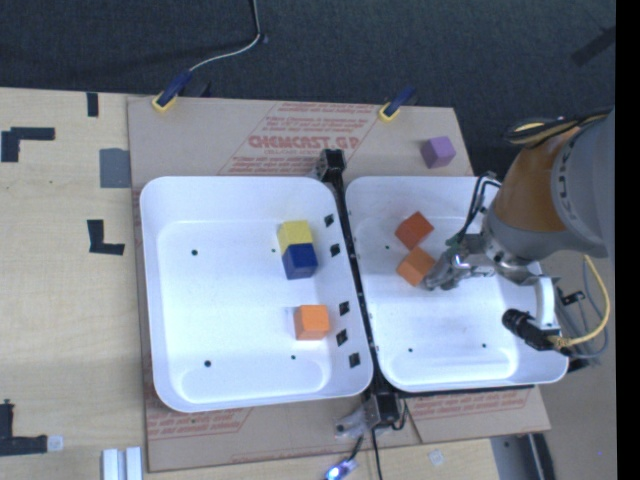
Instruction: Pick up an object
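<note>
In the right bin (pixel 440 363), at the middle right of the frame, the gripper (pixel 440 276) is low beside the lower one of two orange-brown cubes (pixel 415 266); it seems to touch this cube, but I cannot tell its state. This cube is turned diagonally to the bin walls and, being a cube, has no long axis. The second orange-brown cube (pixel 413 230) lies just above it. The left bin (pixel 170 298) holds three cubes: a yellow cube (pixel 295 233) touching a blue cube (pixel 299 260), and one orange cube (pixel 312 321) below them. One purple cube (pixel 437 151) lies outside, on the cardboard (pixel 290 138).
</note>
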You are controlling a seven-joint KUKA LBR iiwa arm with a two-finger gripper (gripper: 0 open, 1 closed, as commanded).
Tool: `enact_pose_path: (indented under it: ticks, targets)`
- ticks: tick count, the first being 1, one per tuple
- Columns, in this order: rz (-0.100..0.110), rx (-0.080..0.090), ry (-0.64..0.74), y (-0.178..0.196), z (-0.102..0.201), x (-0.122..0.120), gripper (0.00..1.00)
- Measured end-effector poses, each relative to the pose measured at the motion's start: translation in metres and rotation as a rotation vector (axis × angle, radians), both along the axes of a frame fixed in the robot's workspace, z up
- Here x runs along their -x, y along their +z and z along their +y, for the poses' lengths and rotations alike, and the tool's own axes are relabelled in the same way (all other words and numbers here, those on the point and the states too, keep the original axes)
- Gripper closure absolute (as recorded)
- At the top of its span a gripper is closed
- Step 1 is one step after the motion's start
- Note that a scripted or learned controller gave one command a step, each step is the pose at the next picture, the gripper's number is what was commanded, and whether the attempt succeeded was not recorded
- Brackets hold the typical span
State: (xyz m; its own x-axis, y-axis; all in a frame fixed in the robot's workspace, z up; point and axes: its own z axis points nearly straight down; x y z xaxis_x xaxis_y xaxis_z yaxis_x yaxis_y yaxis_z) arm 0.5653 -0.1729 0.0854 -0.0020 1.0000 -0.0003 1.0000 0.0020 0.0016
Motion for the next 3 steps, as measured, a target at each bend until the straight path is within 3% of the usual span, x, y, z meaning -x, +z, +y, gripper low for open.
enact_pose_path:
  ticks: [1, 2, 3]
  targets:
    - [0.001, 0.001, -0.009, 0.001, -0.054, 0.084, 1.00]
    - [0.002, 0.001, -0.003, 0.010, -0.052, 0.082, 1.00]
    - [-0.018, 0.008, 0.004, 0.194, -0.049, 0.015, 1.00]
